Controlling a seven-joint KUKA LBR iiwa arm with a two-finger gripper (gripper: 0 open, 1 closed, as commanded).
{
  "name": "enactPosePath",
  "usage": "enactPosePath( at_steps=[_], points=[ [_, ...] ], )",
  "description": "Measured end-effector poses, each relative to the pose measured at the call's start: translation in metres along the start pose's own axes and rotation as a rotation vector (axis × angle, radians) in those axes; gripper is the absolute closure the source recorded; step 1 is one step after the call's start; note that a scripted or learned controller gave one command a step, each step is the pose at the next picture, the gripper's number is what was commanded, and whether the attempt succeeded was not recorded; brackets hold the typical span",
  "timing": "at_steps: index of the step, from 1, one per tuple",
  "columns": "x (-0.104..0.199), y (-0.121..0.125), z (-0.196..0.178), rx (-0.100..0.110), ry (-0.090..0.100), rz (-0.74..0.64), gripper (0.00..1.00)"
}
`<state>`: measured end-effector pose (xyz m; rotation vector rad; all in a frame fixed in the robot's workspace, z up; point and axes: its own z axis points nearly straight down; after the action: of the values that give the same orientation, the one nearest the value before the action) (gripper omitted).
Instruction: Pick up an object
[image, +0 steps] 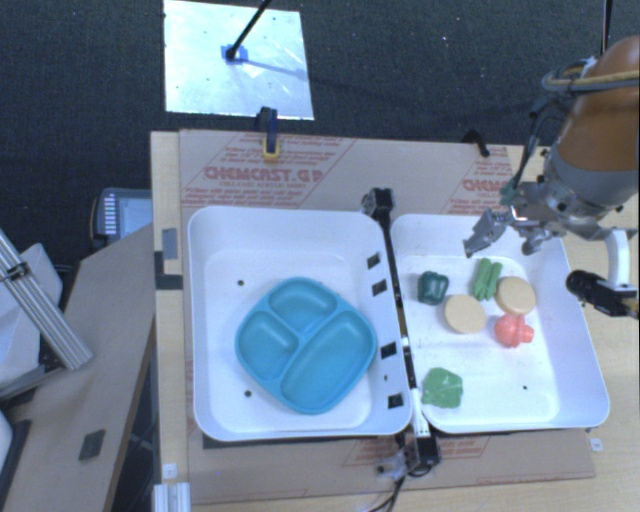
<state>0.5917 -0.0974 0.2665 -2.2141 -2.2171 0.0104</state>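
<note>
your toy foods sit in the right bin (575, 400): a dark green pepper (432, 287), a ridged green pod (486, 278), two flat tan discs (465, 314) (516, 295), a lumpy pink piece (512, 330) and a crinkled light green piece (442, 388). bare floor lies toward the near right rim. the left bin (215, 250) holds a smooth blue divided plate (305, 344). the jaws (505, 235) hang spread and empty above the far rim, arm slanting in from the right.
</note>
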Motion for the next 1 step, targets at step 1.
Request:
enactPosePath(
  at_steps=[1],
  points=[
    [0.0002,0.0018,-0.007,-0.012,-0.001,-0.002,0.0]
  ],
)
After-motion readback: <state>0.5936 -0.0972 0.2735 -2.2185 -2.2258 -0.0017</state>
